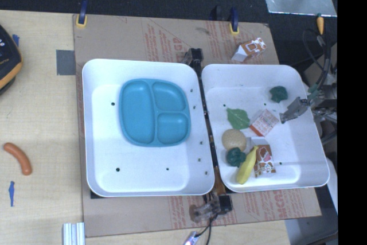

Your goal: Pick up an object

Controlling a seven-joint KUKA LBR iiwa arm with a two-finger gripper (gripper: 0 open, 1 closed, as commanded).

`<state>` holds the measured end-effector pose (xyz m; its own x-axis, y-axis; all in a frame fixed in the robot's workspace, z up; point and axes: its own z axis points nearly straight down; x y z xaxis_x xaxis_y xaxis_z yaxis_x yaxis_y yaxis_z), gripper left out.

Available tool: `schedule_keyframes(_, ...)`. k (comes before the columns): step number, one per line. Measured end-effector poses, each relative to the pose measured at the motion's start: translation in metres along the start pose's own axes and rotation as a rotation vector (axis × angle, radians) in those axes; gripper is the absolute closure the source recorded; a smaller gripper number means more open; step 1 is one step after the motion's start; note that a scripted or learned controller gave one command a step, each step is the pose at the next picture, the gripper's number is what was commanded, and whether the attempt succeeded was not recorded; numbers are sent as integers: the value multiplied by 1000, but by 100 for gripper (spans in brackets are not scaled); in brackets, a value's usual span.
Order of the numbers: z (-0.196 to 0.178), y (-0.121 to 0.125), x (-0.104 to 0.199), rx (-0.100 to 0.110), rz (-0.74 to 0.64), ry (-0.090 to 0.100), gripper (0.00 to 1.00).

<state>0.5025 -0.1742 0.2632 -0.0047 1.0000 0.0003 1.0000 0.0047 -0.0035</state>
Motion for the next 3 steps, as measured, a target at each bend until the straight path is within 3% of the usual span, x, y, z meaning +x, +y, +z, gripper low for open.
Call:
schedule_keyframes(1, 107, 5, 38, 1, -1, 0, 0)
schedule_keyframes(2, 172, 52, 2, 0, 0, -1, 0)
schedule_keyframes(3, 161, 52, 1, 0, -2, -3, 100)
